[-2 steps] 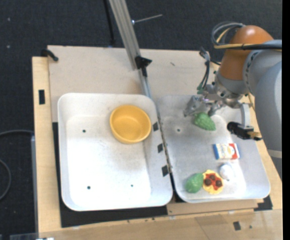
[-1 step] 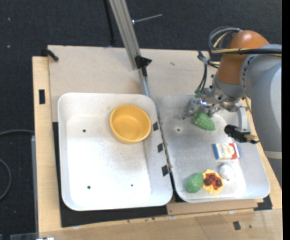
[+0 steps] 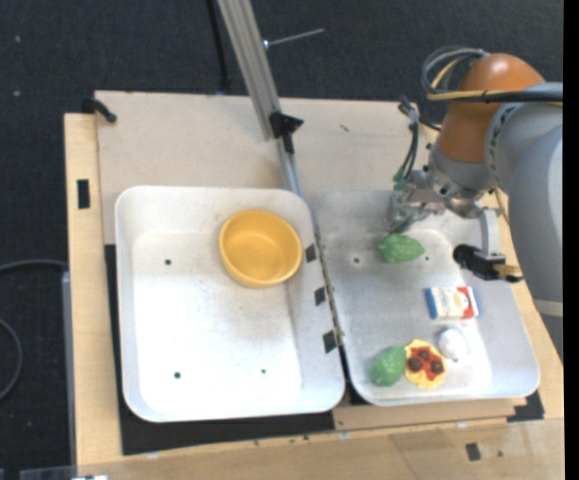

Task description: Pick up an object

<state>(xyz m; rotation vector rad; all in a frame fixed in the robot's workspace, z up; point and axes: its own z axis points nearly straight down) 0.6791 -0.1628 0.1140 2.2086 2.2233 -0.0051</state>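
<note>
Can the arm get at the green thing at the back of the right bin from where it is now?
Probably yes. The gripper hangs just above the green object in the right bin, with nothing lying between them; the other items sit nearer the front.

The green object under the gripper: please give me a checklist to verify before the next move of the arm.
1. Gripper above the upper green object: ok, it hangs just over it.
2. Object between the fingers: cannot tell.
3. Space around the target: ok, the white and blue box lies apart.
4. Target inside the right bin: ok.
5. Lower green object isolated: not ok, it touches the yellow and red item.
</note>
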